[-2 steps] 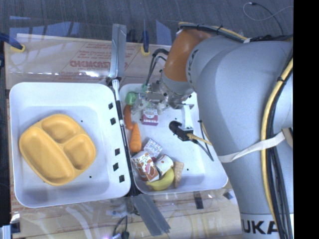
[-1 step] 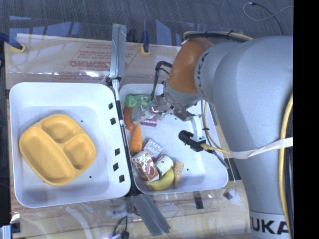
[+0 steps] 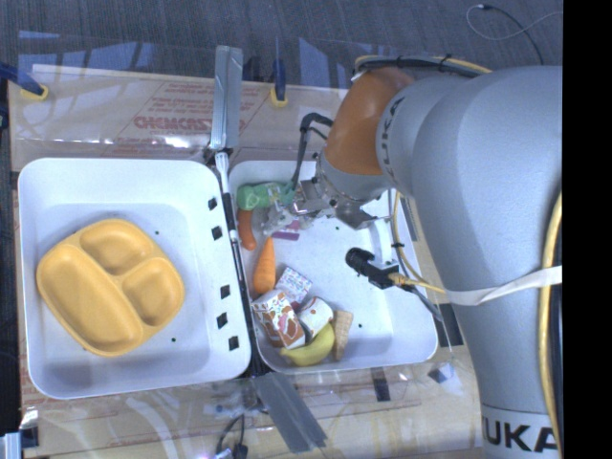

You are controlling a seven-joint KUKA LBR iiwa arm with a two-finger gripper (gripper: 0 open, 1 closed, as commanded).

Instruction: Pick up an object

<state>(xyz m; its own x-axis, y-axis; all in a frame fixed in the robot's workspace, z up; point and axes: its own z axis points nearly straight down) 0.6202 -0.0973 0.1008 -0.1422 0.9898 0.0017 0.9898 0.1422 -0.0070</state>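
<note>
In the far corner of the arm-side bin (image 3: 382, 318), by the divide: a green thing (image 3: 251, 197) lies against the wall. It is the likeliest thing to be picked, since the tool (image 3: 287, 208) sits just beside it, perhaps touching.
State of the tool: low in that corner. I cannot tell whether it is spread or pressed together, and nothing can be seen pinched in it.
Step in hand: by my reading, the reach and grasp; no object is lifted yet.
Next move: it likely calls for a firm close on the green thing and a straight lift clear of the bin wall. The wall and the short orange piece (image 3: 247, 228) just beside it leave little room.
Rest of this bin: a carrot (image 3: 264, 266) lies along the divide edge. Beyond it, printed packets (image 3: 279, 316), a banana (image 3: 316, 348) and a wafer (image 3: 341, 331) are bunched in the near corner by the divide. The side toward the arm is bare floor.
Neighbouring bin: the other bin (image 3: 57, 189) holds a yellow divided plate (image 3: 110, 285), lying flat near its middle.
Surface: the worktop (image 3: 143, 113) is covered by a clear sheet with red print, and both bins stand side by side on it.
Room: dark grey carpet (image 3: 191, 8) beyond the worktop's far edge.
</note>
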